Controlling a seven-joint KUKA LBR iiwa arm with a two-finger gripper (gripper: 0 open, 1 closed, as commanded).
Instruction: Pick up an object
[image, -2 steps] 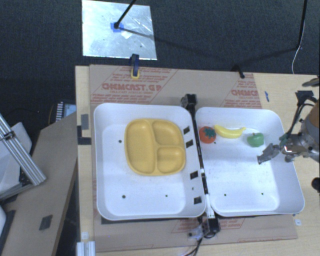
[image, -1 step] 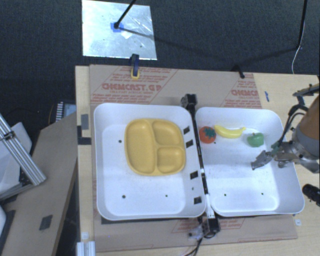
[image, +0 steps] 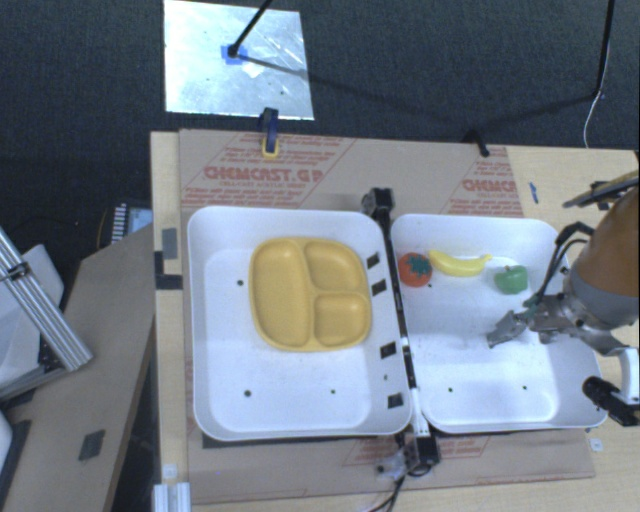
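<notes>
Dark carpet surrounds the tabletop (image: 330, 160), with a yellow divided plate (image: 308, 294) in the left bin (image: 215, 400). Over in the right bin (image: 480, 400), a red tomato (image: 414, 268), a banana (image: 459, 264) lying lengthwise left-to-right, and a green apple (image: 510, 279) line the far edge. The tool (image: 505, 331) hovers just nearer the camera, below the apple, holding nothing; can't tell how far it's spread.

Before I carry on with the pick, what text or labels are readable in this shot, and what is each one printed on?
"CHEMCAST" plus two or three blurred characters, in red, upper left of the brown sheet under the bins.
The same red brand print, partly readable, upper right of that sheet.
More red print at the sheet's front edge: too cut off to read.
No text on the bins, yellow tray or toy fruit.
</notes>
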